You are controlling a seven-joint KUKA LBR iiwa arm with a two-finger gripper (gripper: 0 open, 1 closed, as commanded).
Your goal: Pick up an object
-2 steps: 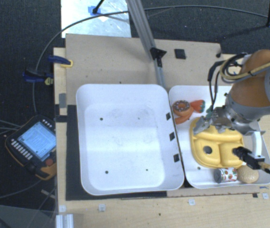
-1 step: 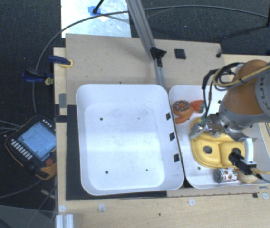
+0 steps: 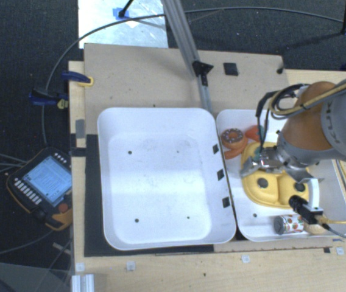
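The right bin (image 3: 249, 230) holds a large yellow toy-like object (image 3: 265, 186), a round orange-and-brown item (image 3: 233, 137) near its upper left corner, and a small can (image 3: 287, 225) lying near the front edge. My gripper (image 3: 259, 163) reaches in from the right and hangs low over the upper left part of the yellow object. The wrist and the orange band hide much of the bin behind it. A small orange-red piece (image 3: 252, 131) peeks out beside the arm.
The left bin (image 3: 115, 236) lies beside the right one, sharing a divider with black clips (image 3: 220, 175). A metal pole (image 3: 185, 35) slants over the bench's back. A teach pendant (image 3: 42, 184) lies off the bench at the left. Cables trail from my wrist.
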